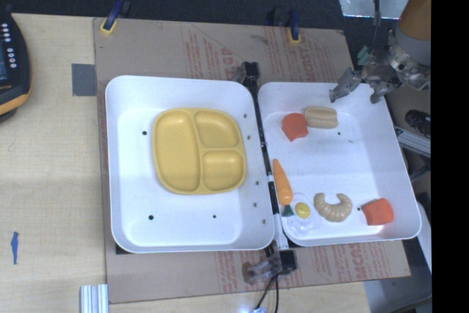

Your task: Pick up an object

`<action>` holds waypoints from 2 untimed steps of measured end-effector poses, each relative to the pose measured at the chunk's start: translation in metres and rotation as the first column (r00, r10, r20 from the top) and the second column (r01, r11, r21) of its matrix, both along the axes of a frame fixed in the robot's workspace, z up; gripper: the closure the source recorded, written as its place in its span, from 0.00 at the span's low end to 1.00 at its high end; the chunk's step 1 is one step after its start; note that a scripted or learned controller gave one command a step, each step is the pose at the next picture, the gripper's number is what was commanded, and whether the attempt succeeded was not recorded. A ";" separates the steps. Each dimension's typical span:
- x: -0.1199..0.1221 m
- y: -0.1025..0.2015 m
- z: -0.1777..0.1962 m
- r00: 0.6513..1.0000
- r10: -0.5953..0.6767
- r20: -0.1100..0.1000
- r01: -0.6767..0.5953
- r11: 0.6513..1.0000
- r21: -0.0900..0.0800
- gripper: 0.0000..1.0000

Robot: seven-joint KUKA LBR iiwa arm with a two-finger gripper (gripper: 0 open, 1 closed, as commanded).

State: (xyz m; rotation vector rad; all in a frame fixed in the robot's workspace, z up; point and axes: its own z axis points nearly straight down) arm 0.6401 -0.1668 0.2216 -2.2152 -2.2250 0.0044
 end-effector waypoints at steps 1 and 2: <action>0.003 0.060 -0.063 1.000 0.006 -0.006 -0.006 1.000 0.002 0.00; 0.000 0.069 -0.133 1.000 0.003 -0.005 -0.003 1.000 0.000 0.00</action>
